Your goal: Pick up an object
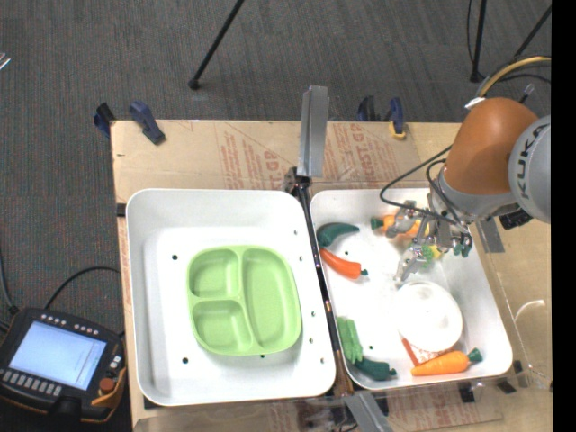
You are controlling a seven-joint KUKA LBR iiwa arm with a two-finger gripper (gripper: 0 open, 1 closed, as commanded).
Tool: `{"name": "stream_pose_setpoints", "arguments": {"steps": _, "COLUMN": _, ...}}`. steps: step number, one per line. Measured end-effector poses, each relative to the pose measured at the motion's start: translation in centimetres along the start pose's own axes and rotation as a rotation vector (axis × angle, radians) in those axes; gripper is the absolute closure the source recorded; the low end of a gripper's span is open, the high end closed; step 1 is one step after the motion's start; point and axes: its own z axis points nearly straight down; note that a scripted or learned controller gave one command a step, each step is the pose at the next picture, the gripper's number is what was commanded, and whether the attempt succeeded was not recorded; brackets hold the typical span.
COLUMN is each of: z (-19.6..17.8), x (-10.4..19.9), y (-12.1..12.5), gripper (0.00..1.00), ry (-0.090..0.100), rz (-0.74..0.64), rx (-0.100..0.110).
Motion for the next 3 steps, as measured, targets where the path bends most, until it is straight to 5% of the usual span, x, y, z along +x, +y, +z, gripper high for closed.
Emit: {"name": "stream_pose_setpoints", "arguments": {"steps": 3, "z": -0.01, "x": -0.12, "y": -0.32, "gripper": 0.0, "ry": 0.003, "rz": 0.061, "rx": -0.005}}
